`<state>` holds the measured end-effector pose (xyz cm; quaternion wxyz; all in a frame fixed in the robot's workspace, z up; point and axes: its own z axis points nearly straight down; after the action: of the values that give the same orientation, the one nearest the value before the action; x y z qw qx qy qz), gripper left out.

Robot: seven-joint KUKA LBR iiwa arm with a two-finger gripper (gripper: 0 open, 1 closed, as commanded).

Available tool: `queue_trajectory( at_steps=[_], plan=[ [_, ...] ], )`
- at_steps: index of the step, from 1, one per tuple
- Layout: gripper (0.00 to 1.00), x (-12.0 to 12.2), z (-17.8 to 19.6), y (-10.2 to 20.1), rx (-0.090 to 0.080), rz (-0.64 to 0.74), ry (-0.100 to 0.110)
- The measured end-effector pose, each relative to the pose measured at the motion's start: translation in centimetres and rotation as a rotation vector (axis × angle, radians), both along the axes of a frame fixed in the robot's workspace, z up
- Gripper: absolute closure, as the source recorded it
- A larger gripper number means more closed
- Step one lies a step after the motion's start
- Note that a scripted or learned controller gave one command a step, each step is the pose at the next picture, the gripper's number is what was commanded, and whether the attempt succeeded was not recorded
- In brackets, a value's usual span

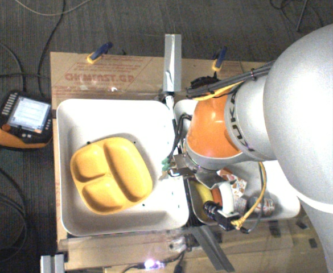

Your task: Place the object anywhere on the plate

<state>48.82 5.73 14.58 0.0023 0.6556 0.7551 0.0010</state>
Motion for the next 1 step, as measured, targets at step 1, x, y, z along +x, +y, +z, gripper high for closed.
queue_trajectory(
  at_steps=[1],
  plan=[
    [1.0,-0.18,0.61,0.16,0.002,0.003,0.009]
  ],
)
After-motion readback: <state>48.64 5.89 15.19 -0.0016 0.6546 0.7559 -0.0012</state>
